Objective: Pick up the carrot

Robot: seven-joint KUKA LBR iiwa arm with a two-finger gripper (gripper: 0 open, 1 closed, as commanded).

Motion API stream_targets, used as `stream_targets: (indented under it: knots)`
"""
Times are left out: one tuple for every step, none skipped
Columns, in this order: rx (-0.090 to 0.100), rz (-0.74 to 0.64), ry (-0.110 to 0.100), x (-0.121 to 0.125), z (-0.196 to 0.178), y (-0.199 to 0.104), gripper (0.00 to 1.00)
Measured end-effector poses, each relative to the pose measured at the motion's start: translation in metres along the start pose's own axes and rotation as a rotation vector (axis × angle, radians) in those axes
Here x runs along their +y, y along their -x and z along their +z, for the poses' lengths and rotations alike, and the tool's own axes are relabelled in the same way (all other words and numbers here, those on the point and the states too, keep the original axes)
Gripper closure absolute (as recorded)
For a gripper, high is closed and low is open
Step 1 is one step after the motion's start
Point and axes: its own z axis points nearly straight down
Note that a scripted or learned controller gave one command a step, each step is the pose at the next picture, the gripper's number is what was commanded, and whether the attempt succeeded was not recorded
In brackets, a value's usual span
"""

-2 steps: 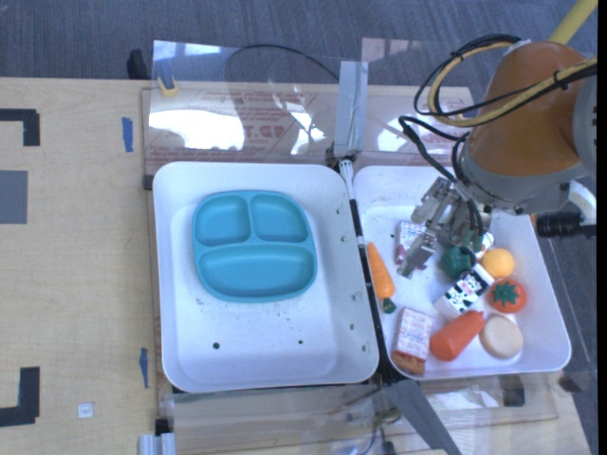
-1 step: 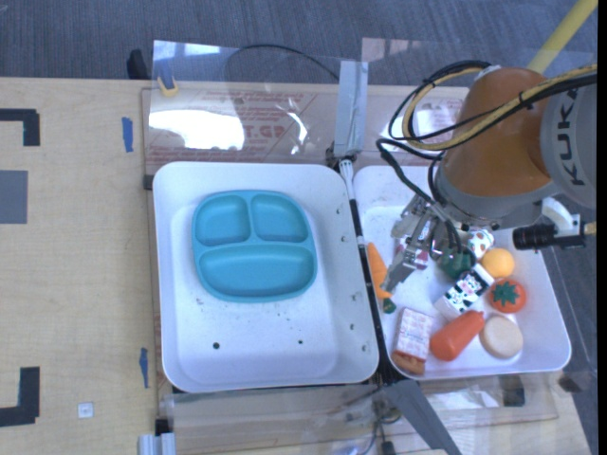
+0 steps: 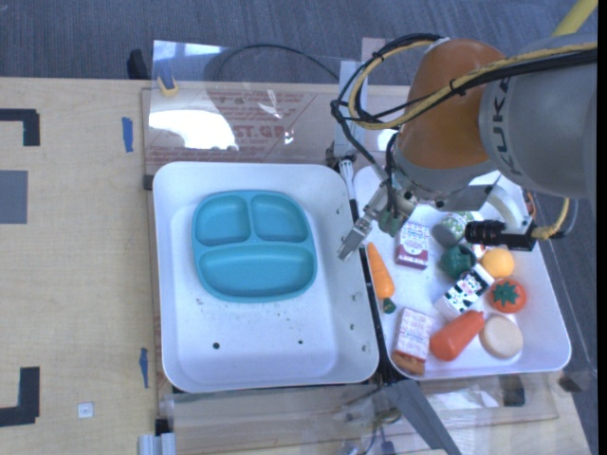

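The carrot (image 3: 380,270) is orange with a green stub at its near end. It lies along the left wall of the right bin (image 3: 555,344), pointing away from me. My gripper (image 3: 370,232) hangs just above the carrot's far tip, over the wall between the two bins. One grey finger (image 3: 352,242) slants down towards the left bin, and the fingers look spread with nothing between them. The grey arm with its orange band (image 3: 450,102) hides the far part of the right bin.
The left bin (image 3: 180,349) holds a blue divided plate (image 3: 254,245). To the right of the carrot lie a pink carton (image 3: 413,245), a second carton (image 3: 413,335), a red-orange sausage shape (image 3: 455,336), a white egg (image 3: 503,337), a tomato (image 3: 507,295), an orange (image 3: 498,263) and a green piece (image 3: 460,258).
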Motion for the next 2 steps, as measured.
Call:
stream_targets:
  knots:
    - [0.000, 0.000, 0.000, 0.0000, 0.0000, 0.0000, 0.00]
    - [0.000, 0.000, 0.000, 0.0000, 0.0000, 0.0000, 0.00]
